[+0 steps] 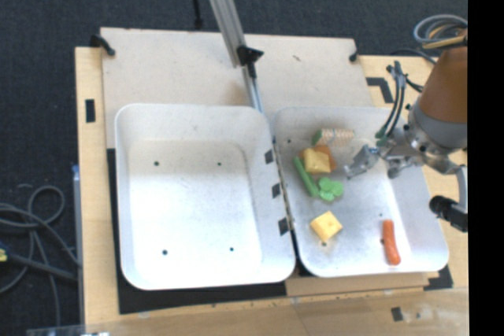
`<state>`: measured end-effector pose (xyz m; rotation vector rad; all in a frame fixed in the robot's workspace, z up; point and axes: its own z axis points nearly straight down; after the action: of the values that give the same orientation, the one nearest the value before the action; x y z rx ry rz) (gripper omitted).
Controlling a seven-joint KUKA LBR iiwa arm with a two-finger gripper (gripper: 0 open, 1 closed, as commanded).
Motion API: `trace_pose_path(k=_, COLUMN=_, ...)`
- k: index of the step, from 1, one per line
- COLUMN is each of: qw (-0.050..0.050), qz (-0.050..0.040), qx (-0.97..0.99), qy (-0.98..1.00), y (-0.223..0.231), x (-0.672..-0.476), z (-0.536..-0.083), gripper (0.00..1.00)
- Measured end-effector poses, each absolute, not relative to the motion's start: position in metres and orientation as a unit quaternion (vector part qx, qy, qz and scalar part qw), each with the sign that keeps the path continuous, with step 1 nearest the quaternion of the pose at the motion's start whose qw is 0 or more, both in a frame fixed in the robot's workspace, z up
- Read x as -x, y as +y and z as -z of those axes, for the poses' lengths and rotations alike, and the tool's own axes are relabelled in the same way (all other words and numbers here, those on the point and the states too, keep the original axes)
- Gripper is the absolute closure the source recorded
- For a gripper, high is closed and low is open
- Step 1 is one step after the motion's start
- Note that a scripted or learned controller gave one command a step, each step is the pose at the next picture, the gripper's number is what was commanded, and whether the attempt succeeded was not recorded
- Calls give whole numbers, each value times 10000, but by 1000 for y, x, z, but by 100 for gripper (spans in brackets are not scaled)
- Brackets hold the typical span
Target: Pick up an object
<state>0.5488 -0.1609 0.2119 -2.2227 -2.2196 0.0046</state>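
Note:
The right bin (417, 248) holds several small objects. A yellow block (326, 226) lies near its front left. An orange carrot-like piece (389, 241) lies toward the front right. A long green piece (313, 179) sits beside an orange-yellow block (318, 161) at the bin's left middle. A tan ribbed piece (339, 135) rests near the back. My gripper (361, 161) hangs low over the middle of this bin, just right of the orange-yellow block, and I see nothing held in it.
The left bin (197, 193) stands beside the right one, with a narrow gap between them. A slanted metal pole (224, 4) rises from behind the bins. Cables (437, 29) lie at the back right.

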Motion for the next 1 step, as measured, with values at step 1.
trace_pose_path(k=1, qw=7, qz=-16, qx=7078, qy=-7064, y=-161, x=-544, z=-169, gripper=0)
